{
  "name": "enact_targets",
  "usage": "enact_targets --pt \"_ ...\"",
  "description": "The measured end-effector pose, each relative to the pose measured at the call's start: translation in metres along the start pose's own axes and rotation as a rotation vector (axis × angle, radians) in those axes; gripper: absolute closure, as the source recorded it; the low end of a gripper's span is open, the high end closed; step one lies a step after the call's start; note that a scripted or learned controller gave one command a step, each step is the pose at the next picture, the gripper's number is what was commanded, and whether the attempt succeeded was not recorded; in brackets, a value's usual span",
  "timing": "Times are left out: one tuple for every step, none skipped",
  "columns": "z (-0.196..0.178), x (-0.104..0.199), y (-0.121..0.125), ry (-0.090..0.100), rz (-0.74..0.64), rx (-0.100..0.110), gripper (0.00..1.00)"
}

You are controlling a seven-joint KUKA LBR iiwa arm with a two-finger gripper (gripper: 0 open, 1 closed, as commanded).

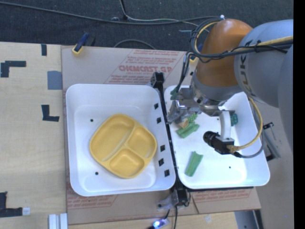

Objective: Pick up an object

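Observation:
My gripper (182, 117) is low in the right bin (248, 175), near its left wall, under the arm's orange band. A green piece (187, 129) lies right below the fingertips, with a small tan bit beside it; I cannot tell whether the fingers touch it. A second green block (193, 163) lies apart, nearer the bin's front. A small teal object (234, 119) sits to the right, partly behind the wrist hardware.
The left bin (78, 128) holds a yellow divided plate (123, 145). A black divider strip (164, 128) runs between the bins. The arm's big body covers the right bin's back half. Cables loop around the wrist, and a black camera unit (215, 142) hangs over the right bin.

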State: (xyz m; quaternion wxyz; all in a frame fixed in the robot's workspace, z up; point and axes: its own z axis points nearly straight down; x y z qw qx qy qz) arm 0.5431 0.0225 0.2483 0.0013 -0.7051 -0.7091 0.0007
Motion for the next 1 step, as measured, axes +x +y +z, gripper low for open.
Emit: enact_targets --pt "0.0076 0.043 -0.0043 -0.001 0.0 0.0 1.0"
